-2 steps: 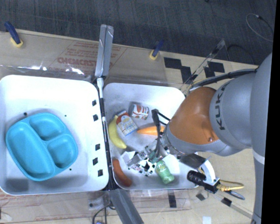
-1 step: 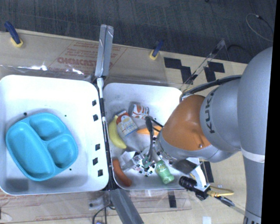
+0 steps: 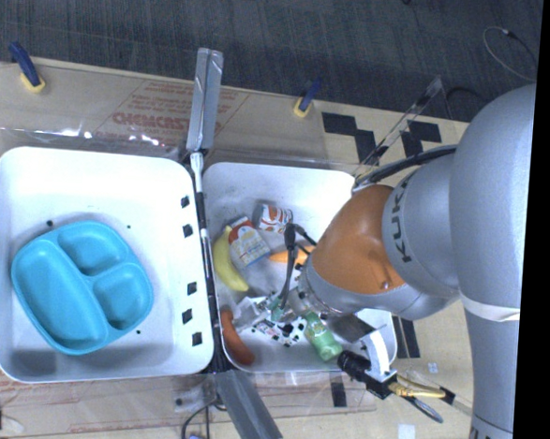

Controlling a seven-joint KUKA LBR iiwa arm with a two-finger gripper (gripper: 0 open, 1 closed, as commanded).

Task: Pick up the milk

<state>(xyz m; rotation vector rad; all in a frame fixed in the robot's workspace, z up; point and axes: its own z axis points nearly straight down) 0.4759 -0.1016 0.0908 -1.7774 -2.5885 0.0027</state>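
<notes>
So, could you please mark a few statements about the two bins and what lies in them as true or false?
1. The blue tray lies in the left bin. True.
2. The banana is in the left bin. False: it lies in the right bin.
3. The arm reaches over the right bin. True.
4. The blue tray is one open dish. False: it has three compartments.

You get even, fairly bright overhead light; the white bins glare slightly, soft shadows sit under the arm, and small detail looks grainy
</notes>
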